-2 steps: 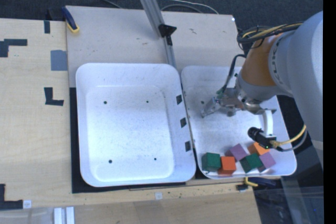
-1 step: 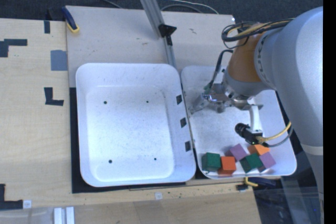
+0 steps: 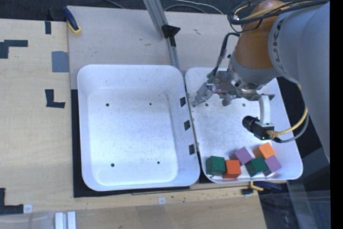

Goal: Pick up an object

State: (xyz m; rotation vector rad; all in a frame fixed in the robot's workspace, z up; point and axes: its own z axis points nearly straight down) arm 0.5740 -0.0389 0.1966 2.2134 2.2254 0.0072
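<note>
Several small blocks lie huddled at the near edge of the right bin [image 3: 214,126]: a green block [image 3: 216,164], an orange block [image 3: 232,168], a purple block [image 3: 243,155], a second orange block [image 3: 264,150], a second green block [image 3: 256,167] and a second purple block [image 3: 272,163]. My gripper [image 3: 202,94] hangs over the far left part of this bin, close to the wall shared with the left bin. It is well apart from the blocks, and I see nothing in it.
The left bin [image 3: 91,88] sits beside the right one. A slanted metal pole [image 3: 153,2] comes down to the bench behind the bins. A blue and yellow clamp [image 3: 72,20] lies at the far left. Cables loop above my wrist.
</note>
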